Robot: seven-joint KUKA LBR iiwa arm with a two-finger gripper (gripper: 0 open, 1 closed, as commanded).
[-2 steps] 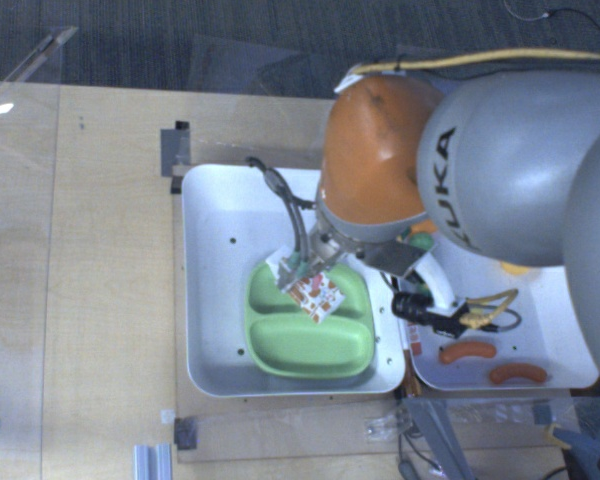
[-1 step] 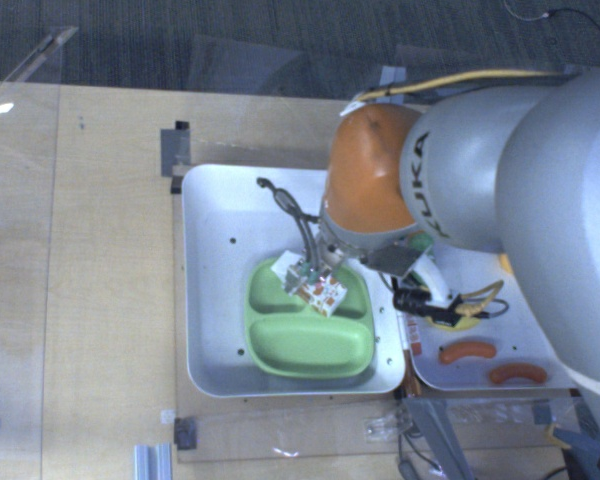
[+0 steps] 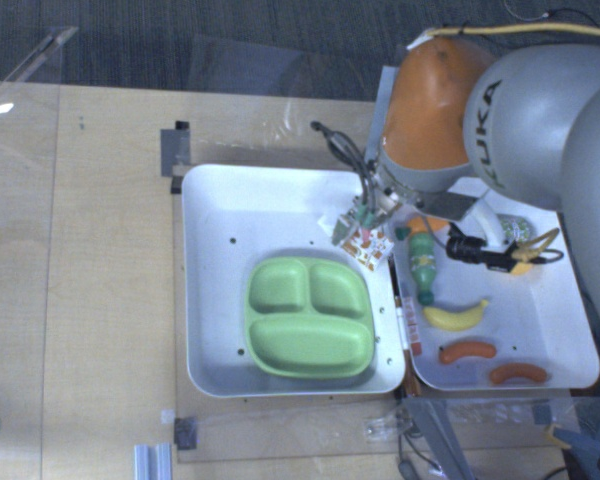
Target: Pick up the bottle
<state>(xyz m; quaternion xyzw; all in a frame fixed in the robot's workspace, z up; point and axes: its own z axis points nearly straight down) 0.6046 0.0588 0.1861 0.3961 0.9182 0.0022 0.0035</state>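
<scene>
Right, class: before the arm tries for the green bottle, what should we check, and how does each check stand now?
1. Bottle located: ok. The green bottle lies in the right bin, near its left wall.
2. Bottle free of neighbours: not ok. The banana lies right at its lower end.
3. Gripper over the bottle: not ok. The gripper seems to sit by the small printed packet in the left bin.
4. Finger state: cannot tell; the arm hides much of the wrist.
5. Other items away from the approach: ok for the two sausages and the green divided plate.
</scene>
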